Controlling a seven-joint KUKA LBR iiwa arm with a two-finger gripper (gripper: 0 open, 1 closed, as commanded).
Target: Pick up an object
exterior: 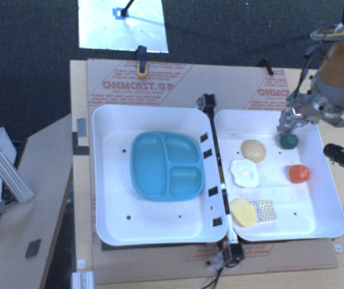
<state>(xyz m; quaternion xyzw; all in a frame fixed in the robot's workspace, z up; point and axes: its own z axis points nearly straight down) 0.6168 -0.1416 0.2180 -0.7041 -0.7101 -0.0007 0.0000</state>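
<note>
The right bin holds a dark green ball, a tan bun, a white fried-egg toy, a red-orange tomato, a yellow piece and a small patterned packet. My gripper hangs at the bin's far right part, directly over the green ball, its metal tip just touching or hovering above it. The arm comes in from the upper right.
The left bin holds a blue divided plate. A black divider with clips runs between the bins. A yellow clamp sits on the board's far edge. A black part of the arm overhangs the right rim.
</note>
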